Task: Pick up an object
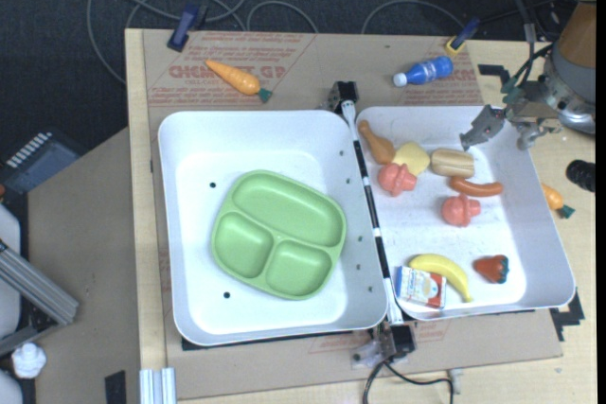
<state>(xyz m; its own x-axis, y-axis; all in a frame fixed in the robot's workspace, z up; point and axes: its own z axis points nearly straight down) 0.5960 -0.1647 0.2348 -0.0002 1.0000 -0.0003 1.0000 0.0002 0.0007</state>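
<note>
The right bin (530, 175) holds several toy foods: a brown drumstick (375, 143), a pale yellow piece (413, 156), a pink-red piece (397, 179), a bread roll (453, 164), a sausage (476, 187), a pink lump (461, 210), a banana (445, 270), a red pepper (490, 269) and a small carton (419, 288). My gripper (502, 130) hovers over the bin's far right corner, just right of and above the bread roll. Its fingers (478, 130) are spread open with nothing between them.
A green divided plate (277, 234) lies in the left bin (189, 156). On the bench behind the bins lie an orange carrot (237, 77) and a blue bottle (426, 71). A small carrot (554, 200) sits outside the right bin's right wall.
</note>
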